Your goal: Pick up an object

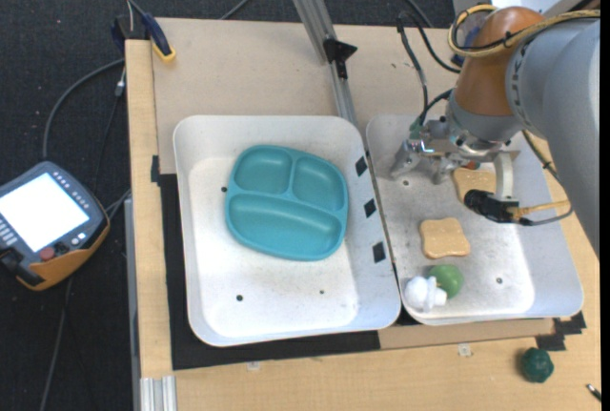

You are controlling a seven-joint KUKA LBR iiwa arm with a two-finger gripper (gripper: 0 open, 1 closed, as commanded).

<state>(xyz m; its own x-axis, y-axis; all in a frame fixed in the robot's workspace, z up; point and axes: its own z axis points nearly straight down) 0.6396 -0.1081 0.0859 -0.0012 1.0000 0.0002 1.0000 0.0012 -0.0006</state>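
Reaching arm: the grey KUKA arm with its glossy orange band (488,56) came in from the right and hung over the rear of the right bin.
Gripper: the small metallic two-finger gripper (426,157) pointed down near the bin floor; whether it was spread or pressed together could not be told, and nothing showed between its tips.
Right bin: a shallow white plastic bin (534,299) with rounded corners and a speckled, scuffed floor.
Toast piece: a flat tan bread-shaped toy slice (444,237), matte and roughly square, lay in the middle of the right bin, apart from the gripper.
Second tan piece: a similar flat tan slice (474,181) sat just right of the gripper, partly hidden by the wrist.
Green and white lump: a small round green toy with a white crumpled part (434,287) rested at the front of the right bin.
Left bin: a larger shallow white plastic bin (276,309).
Tray: a smooth teal plastic divided plate (286,201) with three compartments lay in the left bin.
Bench: a pale wooden board (238,66).
Dark green ball: a small one (537,363) lay outside the bins at front right.
Pendant: a grey and orange handheld screen unit (43,223) lay on dark carpet at left; no writing was legible.
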